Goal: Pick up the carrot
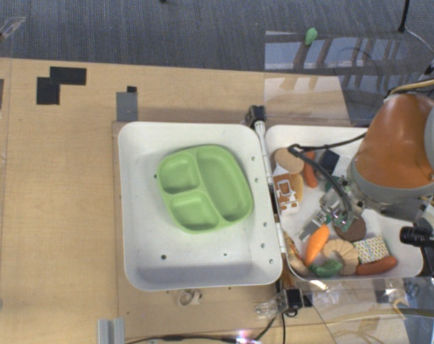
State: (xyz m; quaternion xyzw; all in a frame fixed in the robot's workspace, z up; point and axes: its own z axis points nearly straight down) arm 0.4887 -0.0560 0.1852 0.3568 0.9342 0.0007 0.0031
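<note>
My arm (pixel 399 145) reaches in from the right, orange band above the wrist, over the right bin (pixel 417 267). My gripper (pixel 336 217) hangs low in that bin, among the food items. Finger state: cannot tell; cables and metal parts clutter the tip.

Carrot (pixel 316 244): lies in the right bin, toward its near left part, tilted with the thick end up toward my gripper and the narrow end pointing down-left. Its upper end sits just beside the gripper tip; contact cannot be judged.

Neighbours in the right bin:
- tan ridged piece (pixel 341 251), just right of the carrot, touching or nearly so
- green item (pixel 327 269) below the carrot
- red sausage-like item (pixel 376 265) along the near edge
- checkered wafer (pixel 371 249) just above it
- brown round piece (pixel 354 228) beside the gripper
- toast-like square (pixel 288 190) near the left wall
- tan rounded item (pixel 288 160) at the far left corner

Left bin (pixel 141 256): holds a green divided plate (pixel 204 186), three compartments, lying flat near the middle.

Both bins sit side by side on the table (pixel 52 228).
</note>
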